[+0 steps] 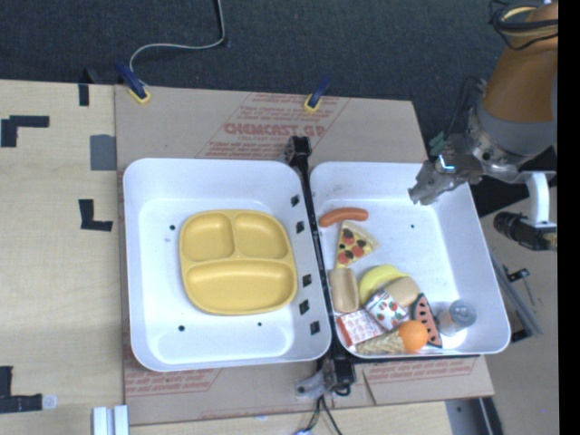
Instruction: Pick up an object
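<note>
My gripper (pixel 424 191) hangs over the far right corner of the right bin (pixel 453 229), above its back wall, with nothing seen between its fingers. Toy food lies along the bin's left and near side: a sausage (pixel 343 216), a pizza slice (pixel 353 245), a bread piece (pixel 343 289), a yellow lemon-like fruit (pixel 379 282), a red-and-white carton (pixel 387 311), an orange (pixel 412 335), a watermelon slice (pixel 427 319) and a small clear round item (pixel 461 315). The gripper is well away from all of them, up and to the right.
The left bin (pixel 149 243) holds a yellow divided plate (pixel 238 262). A black divider (pixel 308 234) runs between the bins. Cardboard (pixel 263 125) lies under both bins, with yellow clamps (pixel 134 87) at its far edge. The arm's orange-banded body (pixel 521 80) stands at the right.
</note>
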Controlling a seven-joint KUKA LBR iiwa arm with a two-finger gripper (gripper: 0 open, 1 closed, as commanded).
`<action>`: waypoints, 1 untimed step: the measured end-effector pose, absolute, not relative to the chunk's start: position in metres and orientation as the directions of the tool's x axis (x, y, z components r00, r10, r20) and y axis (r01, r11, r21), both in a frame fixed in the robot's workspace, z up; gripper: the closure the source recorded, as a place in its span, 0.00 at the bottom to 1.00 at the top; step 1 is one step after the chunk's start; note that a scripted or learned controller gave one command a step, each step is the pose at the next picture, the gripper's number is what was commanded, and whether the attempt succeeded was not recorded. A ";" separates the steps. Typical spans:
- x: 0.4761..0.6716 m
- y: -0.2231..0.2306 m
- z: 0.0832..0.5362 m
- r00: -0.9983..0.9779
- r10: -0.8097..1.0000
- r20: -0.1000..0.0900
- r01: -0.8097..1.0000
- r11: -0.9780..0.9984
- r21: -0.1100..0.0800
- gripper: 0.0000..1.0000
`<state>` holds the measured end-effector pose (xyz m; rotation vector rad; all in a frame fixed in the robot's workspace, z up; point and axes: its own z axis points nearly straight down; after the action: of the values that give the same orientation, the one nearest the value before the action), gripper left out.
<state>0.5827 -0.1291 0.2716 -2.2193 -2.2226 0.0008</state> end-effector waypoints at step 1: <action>0.618 -0.143 0.151 0.000 1.000 0.000 1.000 0.000 -0.004 0.00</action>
<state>0.6175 -0.1425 0.1514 -2.2190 -2.2198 0.0047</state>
